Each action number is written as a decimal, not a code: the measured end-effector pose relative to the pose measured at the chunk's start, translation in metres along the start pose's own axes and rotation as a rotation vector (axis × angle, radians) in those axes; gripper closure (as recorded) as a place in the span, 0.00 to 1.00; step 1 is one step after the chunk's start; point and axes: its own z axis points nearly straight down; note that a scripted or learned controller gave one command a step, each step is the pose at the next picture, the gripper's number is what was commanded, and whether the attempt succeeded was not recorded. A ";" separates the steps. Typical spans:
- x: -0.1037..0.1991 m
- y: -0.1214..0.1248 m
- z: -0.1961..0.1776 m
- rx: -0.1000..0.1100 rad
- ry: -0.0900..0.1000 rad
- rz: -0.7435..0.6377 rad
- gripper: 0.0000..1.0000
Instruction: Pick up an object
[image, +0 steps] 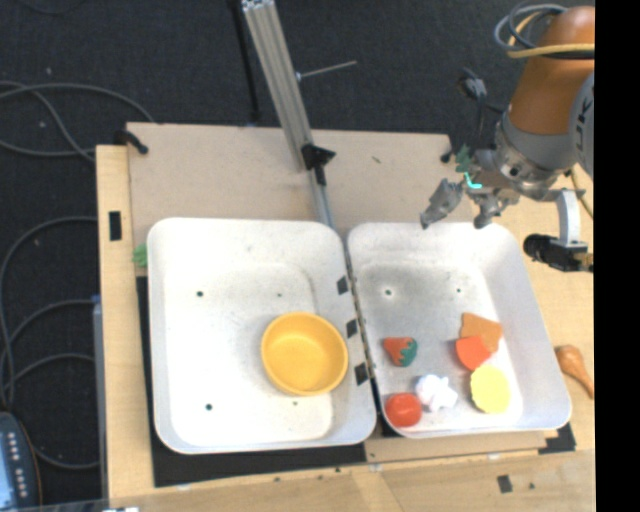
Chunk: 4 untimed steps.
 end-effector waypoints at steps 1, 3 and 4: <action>-0.005 -0.005 0.061 0.005 -0.001 0.005 0.00; -0.011 -0.004 0.157 0.005 -0.001 0.007 0.00; -0.012 -0.001 0.142 -0.004 -0.001 0.008 1.00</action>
